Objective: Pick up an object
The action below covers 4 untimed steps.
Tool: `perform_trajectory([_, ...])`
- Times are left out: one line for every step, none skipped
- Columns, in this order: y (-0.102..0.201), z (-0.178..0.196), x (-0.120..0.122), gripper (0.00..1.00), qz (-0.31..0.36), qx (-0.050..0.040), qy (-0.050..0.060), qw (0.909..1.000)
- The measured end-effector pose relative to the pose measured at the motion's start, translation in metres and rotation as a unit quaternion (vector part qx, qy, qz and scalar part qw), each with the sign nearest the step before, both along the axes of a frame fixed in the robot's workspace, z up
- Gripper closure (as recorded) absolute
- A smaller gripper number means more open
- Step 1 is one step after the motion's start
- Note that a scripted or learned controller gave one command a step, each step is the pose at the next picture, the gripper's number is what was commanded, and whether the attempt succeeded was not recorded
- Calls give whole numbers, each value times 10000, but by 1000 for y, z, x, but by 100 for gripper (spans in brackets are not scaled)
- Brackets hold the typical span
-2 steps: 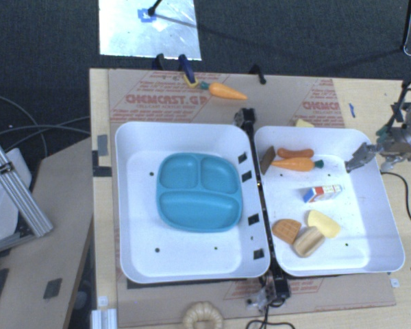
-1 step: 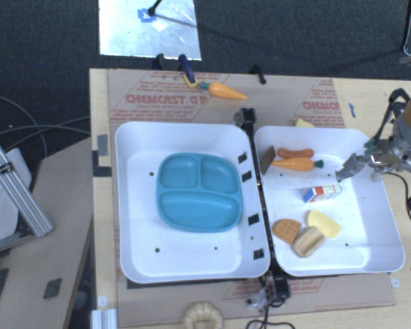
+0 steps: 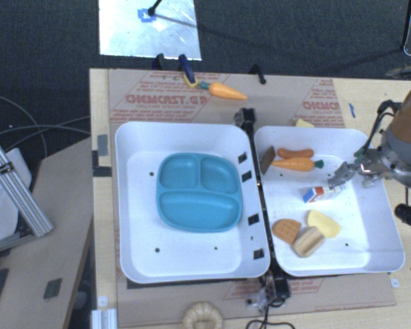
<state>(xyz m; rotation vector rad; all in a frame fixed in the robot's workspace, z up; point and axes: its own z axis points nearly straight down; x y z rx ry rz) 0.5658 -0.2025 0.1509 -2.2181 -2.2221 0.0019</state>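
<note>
Arm (image 3: 405, 139) from right, claw (image 3: 344, 175) low

In the right bin (image 3: 377, 252), a small red, white and blue carton (image 3: 321, 193) lies on its side near centre. At twelve o'clock sits a carrot (image 3: 296, 164) beside a sausage (image 3: 296, 153); at six o'clock, a cookie (image 3: 286, 229), bread roll (image 3: 308, 242) and yellow wedge (image 3: 323, 223).

Even overhead light — glare on the foil sheet (image 3: 149, 18), soft focus
</note>
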Motion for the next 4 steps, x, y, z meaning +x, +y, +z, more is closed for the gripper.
perform_trajectory([-1, -36, 6, 0, 2, 23, -44, 10000])
perform_trajectory([-2, -35, 9, 0, 2, -14, -99, 10000])
perform_trajectory([-3, -22, 11, 100, 7, -17, -127, 9999])
perform_trajectory([5, 30, 7, 100, 16, -13, -45, 10000])
